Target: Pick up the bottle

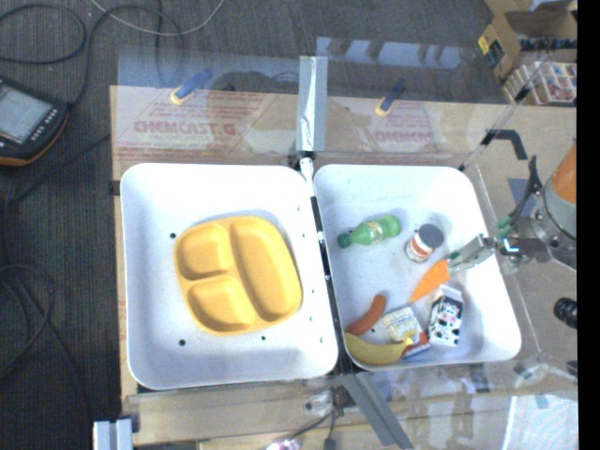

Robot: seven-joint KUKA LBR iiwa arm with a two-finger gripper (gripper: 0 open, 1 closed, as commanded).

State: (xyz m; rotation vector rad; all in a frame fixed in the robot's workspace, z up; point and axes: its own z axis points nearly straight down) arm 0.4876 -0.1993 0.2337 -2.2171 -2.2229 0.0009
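1. Tabletop, across the middle of the frame, carries two white bins side by side, with blue and yellow clamps along its upper edge.
2. Left bin, centre left, holds a yellow divided tray; none of the task is done there.
3. Right bin, centre right, holds all the small items, the bottle among them.
4. Arm enters at the right edge, its end effector sitting over the bin's right rim. Whether it is released or clenched I cannot tell at this size; nothing is visibly between its tips.
5. Bottle, green with a yellowish body, lies on its side in the upper left part of the right bin, well apart from the end effector and untouched.
6. Smaller things lie between and below: a small can just right of the bottle, a carrot near the end effector, a milk carton, a sausage, a banana at the bin's lower edge.
7. Judgement: the pick is not yet begun. Reaching leftward past the can, descending, closing and lifting all remain.
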